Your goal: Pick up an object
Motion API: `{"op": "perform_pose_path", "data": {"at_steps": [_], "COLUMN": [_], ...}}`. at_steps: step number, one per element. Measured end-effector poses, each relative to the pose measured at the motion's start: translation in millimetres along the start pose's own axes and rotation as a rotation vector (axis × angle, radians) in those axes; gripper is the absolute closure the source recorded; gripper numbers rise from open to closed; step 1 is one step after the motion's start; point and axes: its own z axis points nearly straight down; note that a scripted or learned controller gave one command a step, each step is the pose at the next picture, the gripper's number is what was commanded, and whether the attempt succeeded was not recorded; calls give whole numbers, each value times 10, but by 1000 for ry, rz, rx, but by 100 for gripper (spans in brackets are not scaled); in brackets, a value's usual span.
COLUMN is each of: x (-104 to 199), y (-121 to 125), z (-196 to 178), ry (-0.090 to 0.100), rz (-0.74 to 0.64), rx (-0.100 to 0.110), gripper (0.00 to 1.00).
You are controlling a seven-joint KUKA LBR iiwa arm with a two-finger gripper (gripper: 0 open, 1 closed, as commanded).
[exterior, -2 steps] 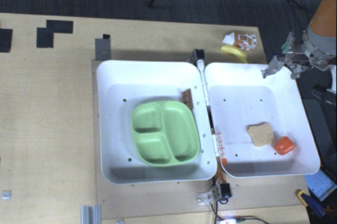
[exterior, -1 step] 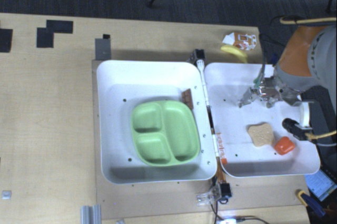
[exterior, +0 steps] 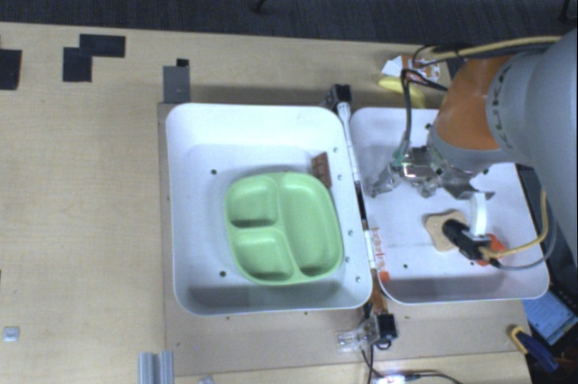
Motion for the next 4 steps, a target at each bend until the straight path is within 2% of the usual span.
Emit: {"op": "perform_pose_path", "data": {"at_steps": [1,2,3,4], "x": [-3,-722,-474,-1156], "y": [20,201,840,292], "z": [-120,-7,9,-591], "ry": [-1,-5,-1,-3], "rz": [-2,2,-2,2], "rx": [-6,-2,1,1], "gripper": [100,100,100,100]}}
